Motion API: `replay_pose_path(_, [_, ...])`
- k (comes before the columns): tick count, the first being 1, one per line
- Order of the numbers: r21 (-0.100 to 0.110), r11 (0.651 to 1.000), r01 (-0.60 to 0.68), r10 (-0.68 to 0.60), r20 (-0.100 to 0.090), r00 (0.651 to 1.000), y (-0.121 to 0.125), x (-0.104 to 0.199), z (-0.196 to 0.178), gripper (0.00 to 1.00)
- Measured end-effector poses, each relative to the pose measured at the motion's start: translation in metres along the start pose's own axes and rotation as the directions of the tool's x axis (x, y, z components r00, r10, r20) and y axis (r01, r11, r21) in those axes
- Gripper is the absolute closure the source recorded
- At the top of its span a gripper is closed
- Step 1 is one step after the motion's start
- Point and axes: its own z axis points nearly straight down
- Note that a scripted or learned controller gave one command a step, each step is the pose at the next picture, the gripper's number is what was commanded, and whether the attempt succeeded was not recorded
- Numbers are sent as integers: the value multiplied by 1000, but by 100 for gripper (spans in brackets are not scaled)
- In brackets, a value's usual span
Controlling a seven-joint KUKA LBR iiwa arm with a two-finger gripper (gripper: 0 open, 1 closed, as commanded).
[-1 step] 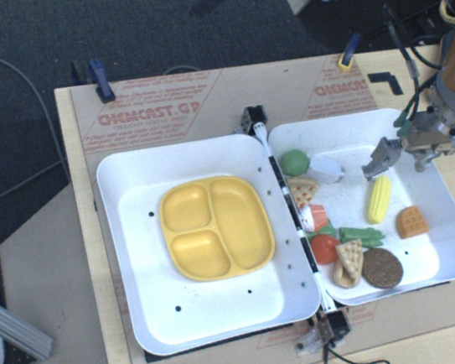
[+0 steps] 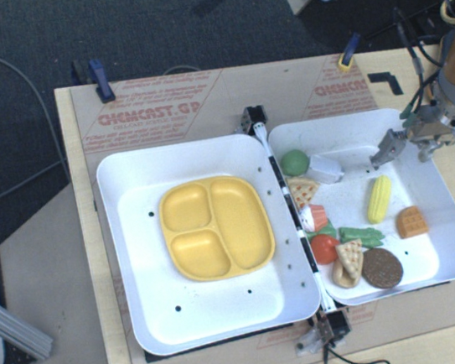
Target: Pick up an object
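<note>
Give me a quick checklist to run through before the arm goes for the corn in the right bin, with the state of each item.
1. Corn in plain sight, nothing on top: ok.
2. Space around corn: ok; orange block and white cup lie apart from it.
3. Gripper over the right bin, near its far rim: ok.
4. Gripper directly above corn: not ok; it sits farther back.
5. Finger opening: cannot tell.
6. Yellow plate in the left bin, out of the path: ok.

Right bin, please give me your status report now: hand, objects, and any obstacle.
Hand above right bin, upper part, holding nothing. Corn nearest, lying free below it. Other toy food crowded along left wall. Yellow plate in left bin.
</note>
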Motion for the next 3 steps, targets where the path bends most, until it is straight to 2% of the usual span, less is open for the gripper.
replay_pose_path(1, [0,1000,0,0,-2,1000,-8,23,115,0])
replay_pose_path(2, [-2,1000,0,0,-1,1000,-7,23,105,100])
replay_pose_path(3, [-2,1000,2,-2,-1,1000,20,94,115,100])
